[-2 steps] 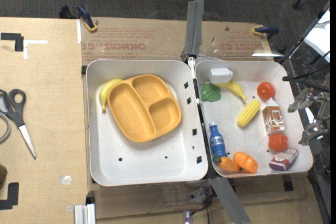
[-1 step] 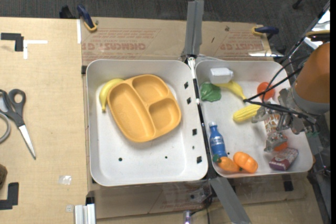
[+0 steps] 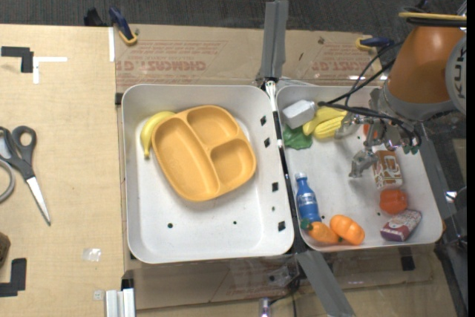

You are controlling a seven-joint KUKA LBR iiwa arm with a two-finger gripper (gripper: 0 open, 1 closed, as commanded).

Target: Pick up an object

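On the table sit 2 white bins side by side. The left bin (image 3: 148, 226) holds a yellow divided plate (image 3: 202, 152) with a banana (image 3: 152, 128) tucked against its upper left edge. The right bin (image 3: 338, 182) holds a grey block (image 3: 299, 113), a corn cob (image 3: 329, 122) over a green piece (image 3: 297, 139), a blue bottle (image 3: 305, 198), 2 orange pieces (image 3: 338, 230), a red ball (image 3: 393, 200), a purple packet (image 3: 401, 225) and a small carton (image 3: 388, 168). The gripper (image 3: 364, 159) hangs low over the right bin just left of the carton; whether its fingers are spread or closed cannot be told. Scissors (image 3: 26, 167) lie on the table at far left.
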